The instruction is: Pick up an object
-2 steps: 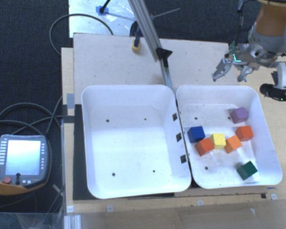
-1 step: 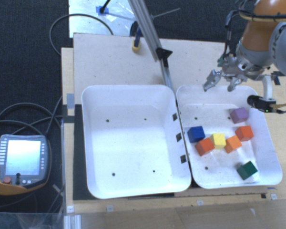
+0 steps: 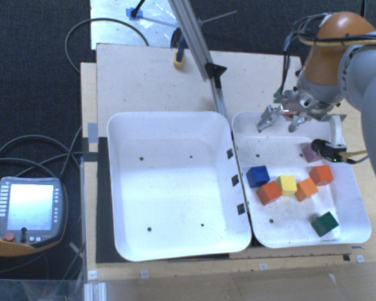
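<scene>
Arm: reaching in from the right, gripper hanging over the back rim of the right bin.
Jaws: spread apart, nothing between them.
Targets: all in the right bin, well forward of the gripper, none touched yet.
Cluster: blue cube, yellow cube and three orange cubes, the first touching the blue one, the second just beside the yellow one, the third behind it.
Loners: green cube near the front, apart from the rest; a purple block near the back, partly hidden by the arm's black fitting.
Best pick, my call: the green cube, with free room on every side for both fingers.
How to do it: centre over the cube, line the fingers up with two flat faces, go straight down, then close.
Risk: in the cluster a finger may land on a neighbour and shove the lot.
Count: five cube colours, seven pieces; two bins.
Left bin: bare white floor.
</scene>
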You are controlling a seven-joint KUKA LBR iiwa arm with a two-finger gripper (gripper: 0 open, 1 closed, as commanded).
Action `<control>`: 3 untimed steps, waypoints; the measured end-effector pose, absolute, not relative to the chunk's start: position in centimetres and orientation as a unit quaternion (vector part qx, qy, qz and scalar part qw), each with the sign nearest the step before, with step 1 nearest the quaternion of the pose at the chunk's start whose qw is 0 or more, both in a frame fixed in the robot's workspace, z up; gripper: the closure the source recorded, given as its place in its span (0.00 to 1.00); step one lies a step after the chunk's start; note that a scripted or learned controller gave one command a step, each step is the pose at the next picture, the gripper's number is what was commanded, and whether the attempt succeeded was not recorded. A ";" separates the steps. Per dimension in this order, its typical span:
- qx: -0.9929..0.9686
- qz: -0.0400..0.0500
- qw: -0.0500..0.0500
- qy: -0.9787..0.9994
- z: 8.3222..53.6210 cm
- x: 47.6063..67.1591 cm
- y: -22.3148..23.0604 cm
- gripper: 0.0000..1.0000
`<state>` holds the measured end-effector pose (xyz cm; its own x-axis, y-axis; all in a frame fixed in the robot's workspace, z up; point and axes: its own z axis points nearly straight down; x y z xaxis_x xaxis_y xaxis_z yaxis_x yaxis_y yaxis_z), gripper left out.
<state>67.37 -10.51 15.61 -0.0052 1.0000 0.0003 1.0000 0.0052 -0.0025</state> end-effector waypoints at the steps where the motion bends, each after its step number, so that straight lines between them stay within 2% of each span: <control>1: -0.705 0.001 0.001 -0.709 9.5 67.0 -10.2 0.00; 2: -0.705 -0.002 -0.002 -0.709 11.0 67.3 -10.3 1.00; 3: -0.706 -0.002 -0.004 -0.708 16.2 67.9 -11.2 1.00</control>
<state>67.86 -11.16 16.18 -0.0031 1.0000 -0.0018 1.0000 0.0031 0.0083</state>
